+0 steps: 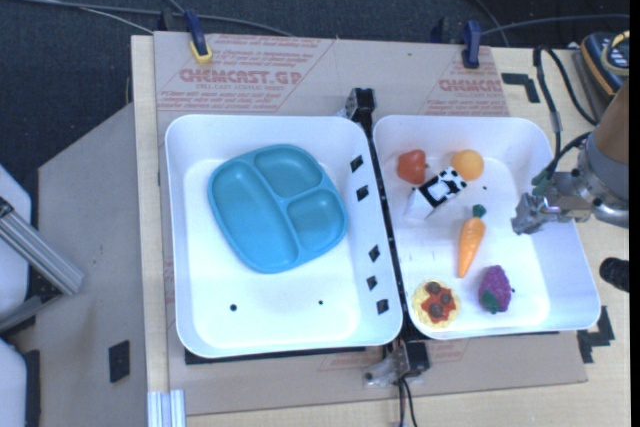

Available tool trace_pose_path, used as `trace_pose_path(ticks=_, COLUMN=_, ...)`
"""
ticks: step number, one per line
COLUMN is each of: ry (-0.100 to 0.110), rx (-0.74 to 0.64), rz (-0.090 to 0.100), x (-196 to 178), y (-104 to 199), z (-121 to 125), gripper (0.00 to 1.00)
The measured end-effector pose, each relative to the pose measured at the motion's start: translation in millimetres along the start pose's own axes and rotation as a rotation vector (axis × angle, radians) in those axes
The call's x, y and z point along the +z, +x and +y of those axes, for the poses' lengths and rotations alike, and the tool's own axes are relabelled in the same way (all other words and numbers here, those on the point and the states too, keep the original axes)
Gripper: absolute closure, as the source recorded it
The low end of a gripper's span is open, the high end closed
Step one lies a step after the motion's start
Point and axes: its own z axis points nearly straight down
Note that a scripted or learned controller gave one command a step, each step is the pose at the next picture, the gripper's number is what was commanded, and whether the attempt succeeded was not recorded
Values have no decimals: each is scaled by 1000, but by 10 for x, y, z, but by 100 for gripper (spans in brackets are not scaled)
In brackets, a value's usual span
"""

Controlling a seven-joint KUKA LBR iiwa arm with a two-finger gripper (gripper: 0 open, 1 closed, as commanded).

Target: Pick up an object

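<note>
Left bin (pixel 200 315): blue sectioned plate (pixel 278 207). Right bin (pixel 560 300): red tomato (pixel 411 165), orange fruit (pixel 466 164), black-and-white block (pixel 437 190), carrot (pixel 470 243), purple grapes (pixel 494 287), small pizza (pixel 436 303). Hand (pixel 528 218) over right bin's right side, near carrot, nothing between fingers.

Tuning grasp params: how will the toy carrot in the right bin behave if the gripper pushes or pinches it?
The carrot looks like moulded plastic: probably stiff and light. Its tapered, rounded body lies flat, so a sideways push may roll or pivot it rather than slide it. The glossy surface and narrowing tip suggest fingers could slip toward the thin end; pinching across the thick upper part seems safer.
</note>
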Motion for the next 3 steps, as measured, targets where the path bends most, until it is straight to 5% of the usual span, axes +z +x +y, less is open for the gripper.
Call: trace_pose_path(ticks=3, ry=2, rx=-7, rz=3, x=37, y=1599, z=428, gripper=100)
